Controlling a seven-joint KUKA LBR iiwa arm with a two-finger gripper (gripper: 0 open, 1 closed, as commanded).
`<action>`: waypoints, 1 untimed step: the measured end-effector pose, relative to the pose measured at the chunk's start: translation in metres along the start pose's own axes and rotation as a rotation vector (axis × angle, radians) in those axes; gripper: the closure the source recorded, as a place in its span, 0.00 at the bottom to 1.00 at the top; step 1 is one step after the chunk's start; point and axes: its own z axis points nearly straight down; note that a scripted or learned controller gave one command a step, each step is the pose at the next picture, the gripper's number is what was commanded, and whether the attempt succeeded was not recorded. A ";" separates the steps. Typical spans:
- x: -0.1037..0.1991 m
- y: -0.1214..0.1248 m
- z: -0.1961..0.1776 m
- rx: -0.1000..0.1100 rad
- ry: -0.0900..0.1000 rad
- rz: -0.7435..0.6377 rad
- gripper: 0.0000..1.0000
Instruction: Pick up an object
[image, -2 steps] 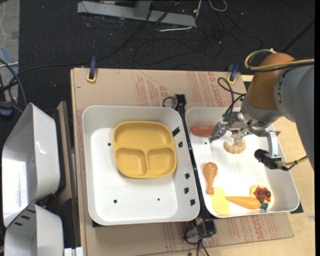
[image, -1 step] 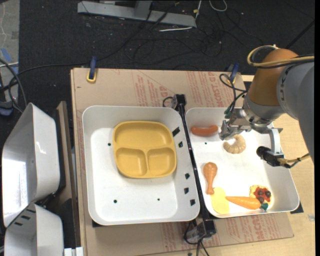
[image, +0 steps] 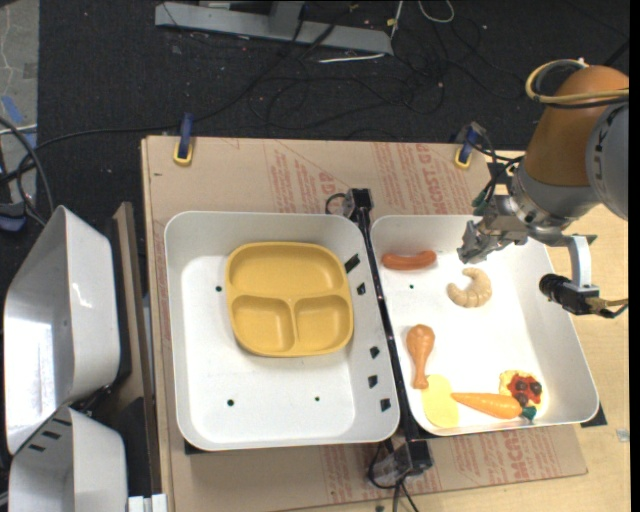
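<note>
Left bin: yellow plate. Right bin: sausage, croissant, drumstick, carrot. Gripper at croissant's twelve o'clock, grip unclear.

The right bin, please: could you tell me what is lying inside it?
The right bin holds a hot dog, croissant, drumstick, carrot, a yellow piece and a pizza slice. The hand hangs above the croissant, covering the bin floor beneath it.

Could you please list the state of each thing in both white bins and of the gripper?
Yellow three-compartment plastic plate: lying flat in left bin.
Red toy sausage: lying flat.
Beige toy croissant: lying below gripper.
Orange toy drumstick: lying flat.
Orange toy carrot: lying flat.
Gripper: above croissant.
</note>
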 end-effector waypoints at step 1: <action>-0.006 -0.005 -0.049 0.000 0.000 0.000 1.00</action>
